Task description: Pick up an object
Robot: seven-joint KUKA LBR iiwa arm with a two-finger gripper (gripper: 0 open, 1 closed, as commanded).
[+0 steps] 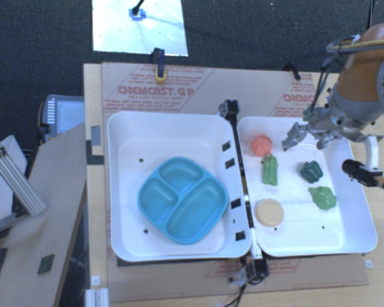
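Five small toy foods in the right bin, right half of the frame: an orange ball near the upper left corner, a green cob-like piece just below it, a tan disc lower down, a dark green pepper toward the middle, a light green leafy lump below that. Probably light, stiff plastic, smooth and a little slippery. Ball likely to roll; disc low and flat, hard to pinch. Best bet the cob-like piece, taken across its narrow sides. Gripper above the bin's upper part, fingers spread, nothing between them, near ball and pepper. Left bin with a blue divided plate.
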